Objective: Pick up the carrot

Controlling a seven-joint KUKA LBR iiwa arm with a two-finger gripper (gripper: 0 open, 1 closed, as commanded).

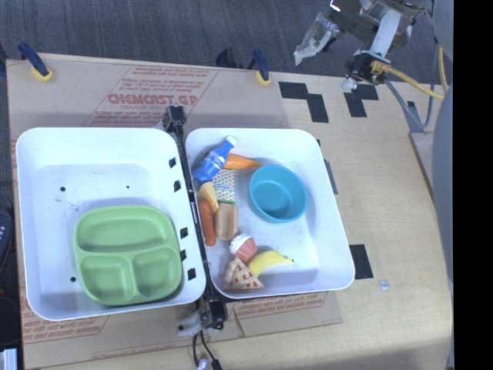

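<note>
A: Green tray [127, 254] sits in the left bin; where's the carrot [241, 161]?
B: Right bin [333, 233], far edge, between bottle [216, 160] and blue bowl [277, 193], long axis running left-right.
A: And the gripper [333, 48]?
B: Up right, beyond the bin, fingers spread wide, holding nothing.

Grey metal wrist [377, 6], pale translucent fingers [312, 45], yellow cable [408, 83], small black fittings

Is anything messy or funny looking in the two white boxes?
A bit. The toy food in the right bin is jumbled against its left wall, with the carrot poking out beside the blue bottle. The green tray sits tidy in the left bin.
</note>
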